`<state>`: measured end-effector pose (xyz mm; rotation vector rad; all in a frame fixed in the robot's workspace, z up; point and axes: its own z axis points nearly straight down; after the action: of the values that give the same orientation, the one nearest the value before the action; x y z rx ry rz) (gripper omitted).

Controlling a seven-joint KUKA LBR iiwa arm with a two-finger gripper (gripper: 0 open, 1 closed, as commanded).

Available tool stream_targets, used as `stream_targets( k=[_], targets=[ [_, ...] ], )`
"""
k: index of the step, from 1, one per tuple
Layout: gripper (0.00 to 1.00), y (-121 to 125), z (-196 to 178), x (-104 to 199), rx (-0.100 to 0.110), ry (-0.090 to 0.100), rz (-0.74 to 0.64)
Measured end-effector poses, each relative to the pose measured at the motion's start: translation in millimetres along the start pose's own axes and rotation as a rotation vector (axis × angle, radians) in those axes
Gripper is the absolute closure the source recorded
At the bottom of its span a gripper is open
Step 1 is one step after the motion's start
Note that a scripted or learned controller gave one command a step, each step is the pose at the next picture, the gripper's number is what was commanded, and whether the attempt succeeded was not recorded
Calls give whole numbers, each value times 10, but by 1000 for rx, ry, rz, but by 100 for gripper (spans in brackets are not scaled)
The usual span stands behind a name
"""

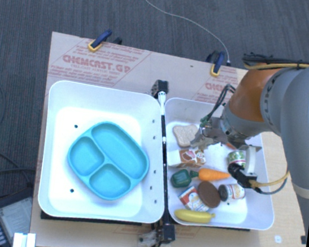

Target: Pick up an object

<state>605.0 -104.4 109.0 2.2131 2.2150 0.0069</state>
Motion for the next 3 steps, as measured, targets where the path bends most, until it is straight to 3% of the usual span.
stream_targets(
  k=[1,2,3],
  targets=[
    [0,0,0,0,0,0,0],
    [100,4,-100,3,-1,0,0],
    [0,3,-100,3,-1,0,0]
  ],
)
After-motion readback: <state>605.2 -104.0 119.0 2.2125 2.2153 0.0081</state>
